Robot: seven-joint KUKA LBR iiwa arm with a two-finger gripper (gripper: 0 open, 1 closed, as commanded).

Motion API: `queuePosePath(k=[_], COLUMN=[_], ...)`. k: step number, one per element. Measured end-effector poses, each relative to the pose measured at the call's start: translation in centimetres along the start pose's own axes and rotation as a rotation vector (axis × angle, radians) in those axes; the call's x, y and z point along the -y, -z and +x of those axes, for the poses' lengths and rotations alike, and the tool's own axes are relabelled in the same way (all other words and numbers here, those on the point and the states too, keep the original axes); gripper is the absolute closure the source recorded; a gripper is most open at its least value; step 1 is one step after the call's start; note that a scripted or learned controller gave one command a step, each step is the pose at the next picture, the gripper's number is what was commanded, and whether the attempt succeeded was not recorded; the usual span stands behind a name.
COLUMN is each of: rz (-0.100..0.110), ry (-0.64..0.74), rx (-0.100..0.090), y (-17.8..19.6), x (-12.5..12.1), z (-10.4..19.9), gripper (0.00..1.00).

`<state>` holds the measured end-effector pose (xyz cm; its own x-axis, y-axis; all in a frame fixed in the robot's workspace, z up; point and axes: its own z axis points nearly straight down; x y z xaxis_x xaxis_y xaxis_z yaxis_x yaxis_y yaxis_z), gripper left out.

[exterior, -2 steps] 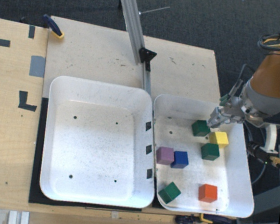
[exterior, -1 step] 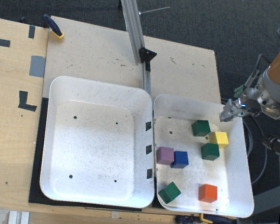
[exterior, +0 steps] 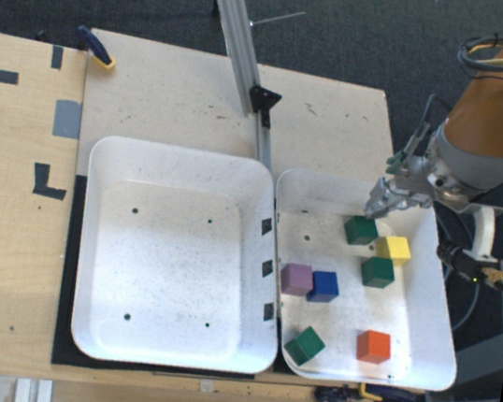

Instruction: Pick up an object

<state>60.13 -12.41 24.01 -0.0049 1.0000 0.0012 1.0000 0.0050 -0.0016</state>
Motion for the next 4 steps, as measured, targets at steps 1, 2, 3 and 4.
queuePosePath(k=[1, 2, 3, 4], rz=[0.000, -0.001, 0.001, 0.000], ry=[0.002, 0.002, 0.002, 0.003], rx=[-0.001, -0.001, 0.000, -0.001], y=[0.2, 0.6, -1.0, -1.6], x=[0.2, -0.7, -1.8, -2.3], z=[5.5, 10.2, 15.9, 22.0], gripper=[1.00, 1.00, 1.00, 1.00])
